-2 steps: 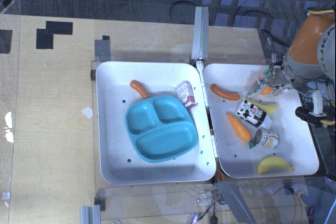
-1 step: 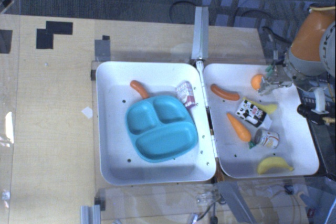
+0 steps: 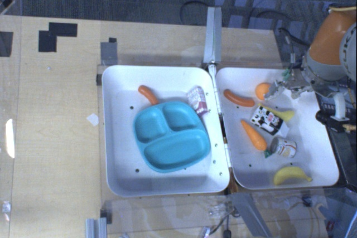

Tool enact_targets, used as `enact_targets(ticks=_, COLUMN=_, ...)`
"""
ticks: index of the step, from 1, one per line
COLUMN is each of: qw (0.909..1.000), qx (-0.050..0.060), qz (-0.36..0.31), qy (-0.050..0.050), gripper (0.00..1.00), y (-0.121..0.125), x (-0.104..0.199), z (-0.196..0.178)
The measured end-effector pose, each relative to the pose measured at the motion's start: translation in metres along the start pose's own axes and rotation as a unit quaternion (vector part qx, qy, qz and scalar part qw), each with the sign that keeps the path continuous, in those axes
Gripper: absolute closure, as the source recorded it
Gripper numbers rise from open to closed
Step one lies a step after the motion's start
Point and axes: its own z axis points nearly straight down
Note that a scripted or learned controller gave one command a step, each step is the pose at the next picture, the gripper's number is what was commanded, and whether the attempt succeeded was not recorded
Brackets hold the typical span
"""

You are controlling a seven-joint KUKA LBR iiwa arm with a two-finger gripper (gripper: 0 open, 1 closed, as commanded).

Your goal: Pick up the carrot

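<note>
Carrot [image 3: 254, 135] lies flat in the right bin [image 3: 329, 175], near its middle, pointed end toward upper left. Untouched; nothing lifted.

Gripper [image 3: 287, 86] sits over the bin's upper right corner, just beside an orange ball [image 3: 263, 90], well apart from the carrot. Whether it is spread or pressed together I cannot tell; the metal parts blur together at this slant. Nothing visible between them.

Neighbours: a black-and-white box [image 3: 266, 119] just beside the carrot's upper right; a small cup [image 3: 284, 147] near its lower right; a sausage [image 3: 239, 98] above it; a banana [image 3: 291, 175] at the bin's lower edge.

Left bin [image 3: 117, 175] carries a blue tray [image 3: 172, 135], another sausage [image 3: 148, 94], a packet [image 3: 197, 100].

Judgement: task at its start. Left to do: travel to the carrot, descend, close, lift. The box crowds one side.
</note>
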Motion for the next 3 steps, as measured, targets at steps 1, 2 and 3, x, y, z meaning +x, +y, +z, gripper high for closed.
enact_targets(ticks=1, qw=0.9986, qx=0.003, qz=-0.053, qy=0.001, gripper=0.00, y=0.035, x=0.043, z=0.029)
enact_targets(ticks=2, qw=0.9984, qx=-0.003, qz=-0.056, qy=-0.001, gripper=1.00, y=0.039, x=0.044, z=0.014)
enact_targets(ticks=3, qw=0.9934, qx=0.001, qz=-0.115, qy=0.002, gripper=1.00, y=0.044, x=0.113, z=-0.109)
